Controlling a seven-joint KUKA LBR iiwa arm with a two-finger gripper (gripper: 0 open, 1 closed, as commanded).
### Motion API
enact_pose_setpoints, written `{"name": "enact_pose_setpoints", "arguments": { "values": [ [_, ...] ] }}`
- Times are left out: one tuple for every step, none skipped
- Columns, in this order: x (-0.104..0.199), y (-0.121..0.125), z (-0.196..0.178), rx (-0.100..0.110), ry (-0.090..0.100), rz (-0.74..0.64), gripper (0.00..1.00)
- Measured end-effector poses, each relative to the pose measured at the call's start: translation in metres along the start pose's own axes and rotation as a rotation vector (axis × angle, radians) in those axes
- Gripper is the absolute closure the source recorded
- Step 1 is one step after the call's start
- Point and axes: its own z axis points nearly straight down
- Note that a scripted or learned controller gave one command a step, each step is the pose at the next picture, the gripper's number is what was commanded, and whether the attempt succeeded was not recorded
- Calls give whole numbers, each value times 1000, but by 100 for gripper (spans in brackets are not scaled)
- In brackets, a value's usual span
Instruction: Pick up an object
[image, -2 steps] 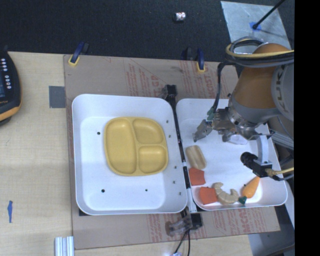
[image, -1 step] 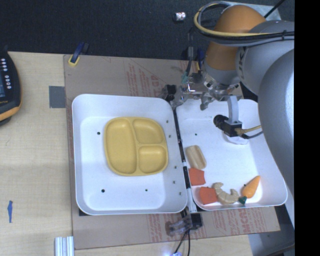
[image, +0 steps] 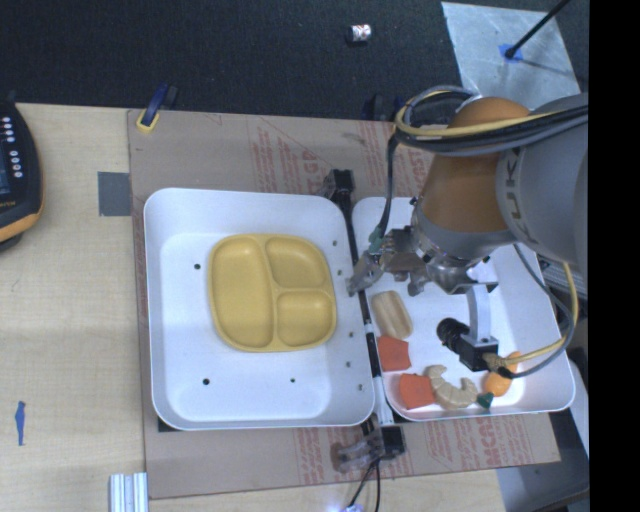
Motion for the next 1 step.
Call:
{"name": "enact_pose_setpoints", "arguments": {
  "values": [
    [-38,-58,-2,-4,-1,3,0]
  ]
}}
